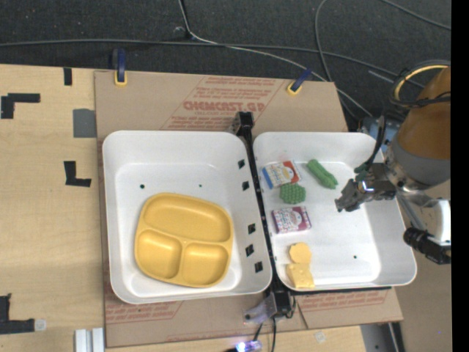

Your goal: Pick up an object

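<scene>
Left bin [117,196]: yellow divided tray [183,239]. Right bin [392,266]: gripper [347,199] over bare floor, nothing between fingers, apparently parted. Near divider: pink packet [291,219], red-white packet [281,173], green pickle [321,172], green studded piece [292,193], yellow pieces [300,264].

I'm seeing glossy white plastic bins [176,144] | smooth yellow plastic tray [185,239] | matt cardboard sheet [220,101] | wood-grain surface [44,218]
</scene>
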`<state>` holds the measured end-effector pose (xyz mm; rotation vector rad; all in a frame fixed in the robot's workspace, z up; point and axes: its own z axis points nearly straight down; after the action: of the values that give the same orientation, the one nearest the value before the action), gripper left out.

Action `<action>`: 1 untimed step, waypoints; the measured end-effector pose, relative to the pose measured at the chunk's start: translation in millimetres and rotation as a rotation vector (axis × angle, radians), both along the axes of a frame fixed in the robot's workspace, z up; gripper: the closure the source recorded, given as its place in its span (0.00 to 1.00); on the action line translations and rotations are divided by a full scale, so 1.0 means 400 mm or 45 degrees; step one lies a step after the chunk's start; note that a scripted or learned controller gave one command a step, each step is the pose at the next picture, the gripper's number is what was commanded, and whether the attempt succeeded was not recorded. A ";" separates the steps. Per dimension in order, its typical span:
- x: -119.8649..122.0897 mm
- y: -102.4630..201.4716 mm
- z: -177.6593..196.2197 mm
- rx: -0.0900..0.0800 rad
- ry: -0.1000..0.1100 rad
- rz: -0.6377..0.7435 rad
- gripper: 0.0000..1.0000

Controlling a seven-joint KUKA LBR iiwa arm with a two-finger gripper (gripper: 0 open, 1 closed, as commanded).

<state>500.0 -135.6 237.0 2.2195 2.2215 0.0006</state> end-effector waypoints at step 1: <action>0.030 0.157 -0.007 0.003 0.002 0.008 1.00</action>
<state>512.0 -72.9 234.3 2.2141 2.2307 0.0011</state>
